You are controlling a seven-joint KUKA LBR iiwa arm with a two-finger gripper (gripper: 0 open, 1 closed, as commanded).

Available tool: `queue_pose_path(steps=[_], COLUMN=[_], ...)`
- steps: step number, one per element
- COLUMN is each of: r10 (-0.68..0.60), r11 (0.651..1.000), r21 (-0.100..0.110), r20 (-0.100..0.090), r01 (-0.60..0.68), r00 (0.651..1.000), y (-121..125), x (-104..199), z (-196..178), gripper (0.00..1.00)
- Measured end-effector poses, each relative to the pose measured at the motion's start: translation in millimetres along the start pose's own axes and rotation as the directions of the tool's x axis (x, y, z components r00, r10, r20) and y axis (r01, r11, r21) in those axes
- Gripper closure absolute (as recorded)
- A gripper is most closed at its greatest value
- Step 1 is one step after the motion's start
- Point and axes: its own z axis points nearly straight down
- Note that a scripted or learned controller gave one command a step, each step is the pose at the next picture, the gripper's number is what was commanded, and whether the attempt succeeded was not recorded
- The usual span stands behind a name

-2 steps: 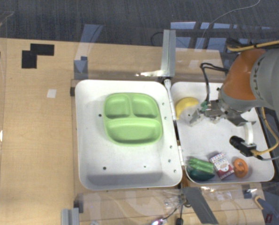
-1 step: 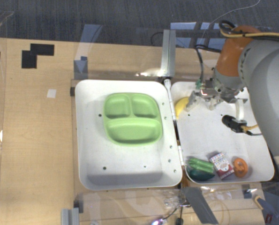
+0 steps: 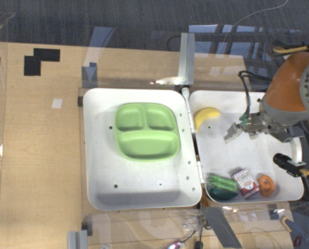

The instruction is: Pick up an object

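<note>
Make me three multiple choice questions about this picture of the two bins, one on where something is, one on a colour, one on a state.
1. Where does the divided plate lie?
A. left bin
B. right bin
C. on the bench outside the bins

2. What colour is the plate?
A. red
B. green
C. blue

3. What is between the hand's fingers?
A. the banana
B. the small box
C. nothing

Answers:
1 A, it sits in the left bin.
2 B, it is light green.
3 C, the hand hangs open over bare white floor; the banana and small box lie apart from it.
</note>
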Motion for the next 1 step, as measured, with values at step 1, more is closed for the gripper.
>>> queue_pose_path(steps=[1], r10=[-0.072], r11=[0.997], r21=[-0.001], r20=[0.001], r01=[0.072], r00=[0.997], y=[-55.4], x=[-56.8], z=[-58.9], gripper=[0.0])
